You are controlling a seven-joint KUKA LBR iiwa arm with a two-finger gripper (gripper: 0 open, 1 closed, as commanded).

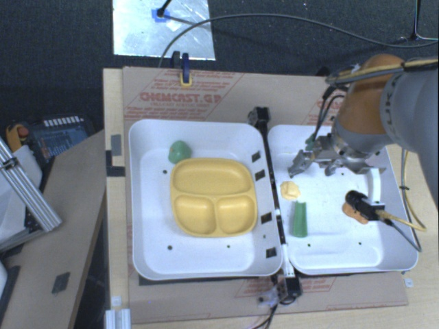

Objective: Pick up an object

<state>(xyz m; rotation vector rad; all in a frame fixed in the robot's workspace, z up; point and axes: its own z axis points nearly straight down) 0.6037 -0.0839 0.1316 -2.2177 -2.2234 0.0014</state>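
Cardboard [206, 91] on desk reads "CHEMCAST GP" in red. Arm [384, 105] reaches in from right over right bin [343, 252]; claw [302, 162] open, holding nothing, just above yellow piece [290, 190] w/ green stick [300, 218] beside it.
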